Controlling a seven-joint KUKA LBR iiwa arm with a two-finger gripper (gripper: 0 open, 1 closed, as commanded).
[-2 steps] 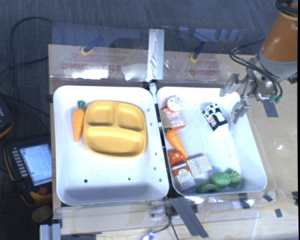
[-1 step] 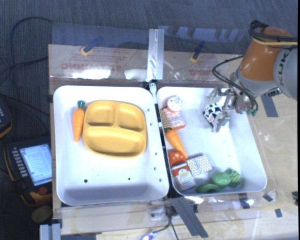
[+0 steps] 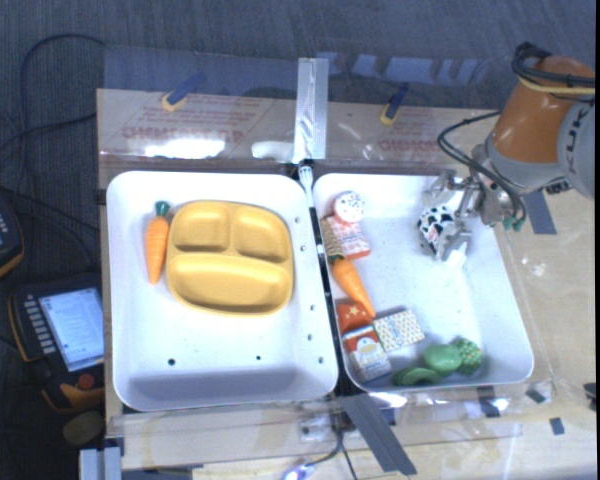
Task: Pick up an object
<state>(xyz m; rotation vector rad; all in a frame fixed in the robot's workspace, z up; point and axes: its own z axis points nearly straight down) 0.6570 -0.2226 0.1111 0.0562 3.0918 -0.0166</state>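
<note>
Camera view: end effector (image 3: 458, 218) sits over the right bin (image 3: 500, 298), fingers closed on a black-and-white cow toy (image 3: 437, 228), apart from the carrot (image 3: 351, 283).

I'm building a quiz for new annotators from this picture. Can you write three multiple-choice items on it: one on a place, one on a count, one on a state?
1. Where is the yellow sectioned plastic tray?
A. left white bin
B. right white bin
C. on the bench outside the bins

2. How many orange toy carrots are in the bins?
A. none
B. two
C. four

3. Where is the hand?
A. above the left bin
C. over the right bin's upper right part, by the black-and-white spotted toy
B. outside both bins

Key: 1 A, the tray fills the left white bin. 2 B, one carrot beside the tray, one in the right white bin. 3 C, it hangs next to the spotted toy.
</note>
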